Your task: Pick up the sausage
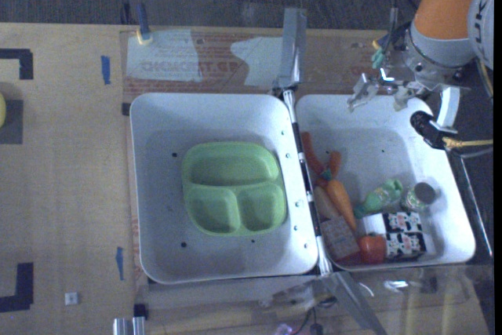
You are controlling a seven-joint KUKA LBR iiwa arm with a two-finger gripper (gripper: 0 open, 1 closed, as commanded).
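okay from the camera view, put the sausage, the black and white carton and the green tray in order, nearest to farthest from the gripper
1. The sausage, along the right bin's left wall, lies nearest the gripper.
2. The black and white carton, at that bin's front right.
3. The green tray, in the left bin, farthest.

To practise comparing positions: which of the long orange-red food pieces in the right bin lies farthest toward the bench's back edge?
The thin reddish sausage along the bin's left wall; the carrot and short orange piece sit nearer the front.
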